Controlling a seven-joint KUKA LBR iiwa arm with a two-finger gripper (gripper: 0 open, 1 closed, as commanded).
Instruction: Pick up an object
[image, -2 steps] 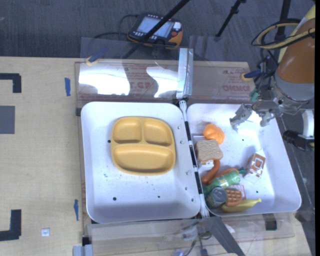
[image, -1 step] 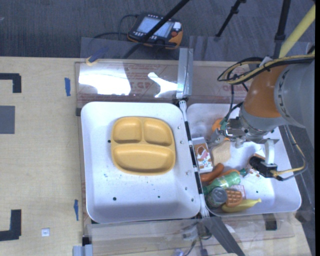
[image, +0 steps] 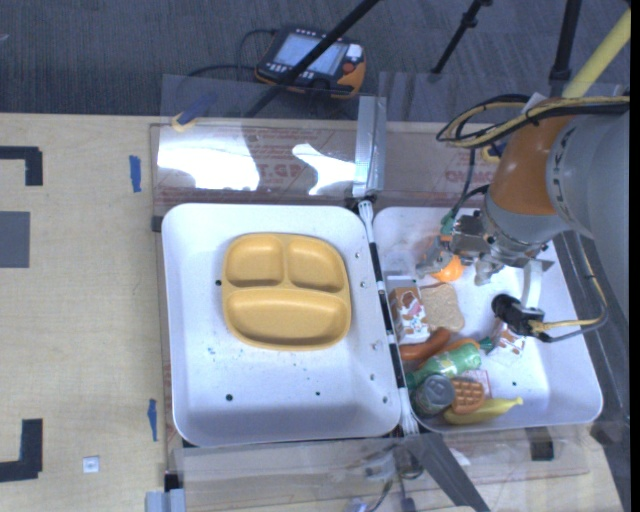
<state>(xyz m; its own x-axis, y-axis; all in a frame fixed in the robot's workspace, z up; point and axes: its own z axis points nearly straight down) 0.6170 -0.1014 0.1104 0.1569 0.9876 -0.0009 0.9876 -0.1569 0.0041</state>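
The right bin (image: 570, 375) holds a heap of toy food. An orange piece (image: 450, 268) lies near its back left. In front of that sit a tan bread slice (image: 441, 306) and a brown-and-white packet (image: 408, 314). Closer to the front are a red sausage (image: 428, 346), a green piece (image: 462, 356), a grey can (image: 434, 392), a waffle (image: 468, 390) and a yellow banana (image: 487, 408). My gripper (image: 472, 252) hangs low over the back of this bin, just right of the orange piece. I cannot make out anything held in it.
The left bin (image: 200, 380) bears a yellow divided plate (image: 287, 290) at its middle. A small red-and-white packet (image: 510, 344) lies right of the heap. The arm (image: 545, 180) crosses the right bin's back right corner. A metal divider (image: 368, 150) stands behind the bins.
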